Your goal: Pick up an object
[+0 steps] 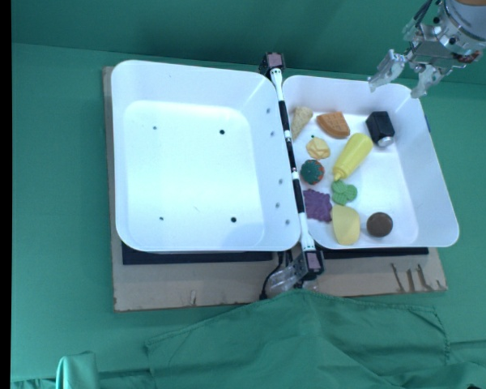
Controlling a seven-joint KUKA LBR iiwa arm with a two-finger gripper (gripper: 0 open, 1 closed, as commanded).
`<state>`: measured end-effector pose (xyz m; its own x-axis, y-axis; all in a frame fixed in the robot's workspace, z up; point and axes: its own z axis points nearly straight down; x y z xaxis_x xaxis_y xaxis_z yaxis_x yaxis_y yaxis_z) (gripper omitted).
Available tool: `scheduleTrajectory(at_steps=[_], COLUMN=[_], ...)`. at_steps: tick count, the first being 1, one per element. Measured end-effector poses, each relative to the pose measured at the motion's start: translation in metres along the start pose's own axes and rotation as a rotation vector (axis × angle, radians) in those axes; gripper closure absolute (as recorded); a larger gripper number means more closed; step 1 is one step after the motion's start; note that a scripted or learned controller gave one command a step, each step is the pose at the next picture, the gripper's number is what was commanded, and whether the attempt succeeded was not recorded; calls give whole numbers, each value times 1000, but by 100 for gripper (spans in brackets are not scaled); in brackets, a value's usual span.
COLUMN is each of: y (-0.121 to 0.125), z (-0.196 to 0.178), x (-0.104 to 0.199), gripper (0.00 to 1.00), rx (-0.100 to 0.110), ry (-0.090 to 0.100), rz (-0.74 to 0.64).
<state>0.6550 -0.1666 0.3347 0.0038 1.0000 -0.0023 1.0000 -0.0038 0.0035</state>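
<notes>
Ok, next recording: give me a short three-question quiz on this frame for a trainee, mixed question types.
1. True or false: the end effector is holding the yellow bottle.
2. Multiple choice: the toys lie in which bin? A) the left bin B) the right bin C) both
3. Fill in: the round brown ball lies beside the pale yellow piece, near the bin's ____ edge in the camera view.

Key
1. False: it hangs open above the right bin's far rim, with nothing between its fingers.
2. B
3. near (bottom)
</notes>
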Motion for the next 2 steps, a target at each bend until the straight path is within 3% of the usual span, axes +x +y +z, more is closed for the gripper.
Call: scheduleTrajectory(at_steps=[1, 2], y=[11, 4], z=[103, 144], x=[6, 57], gripper=[0, 0], rx=[9, -7], ry=[1, -1], rz=[-2, 0])
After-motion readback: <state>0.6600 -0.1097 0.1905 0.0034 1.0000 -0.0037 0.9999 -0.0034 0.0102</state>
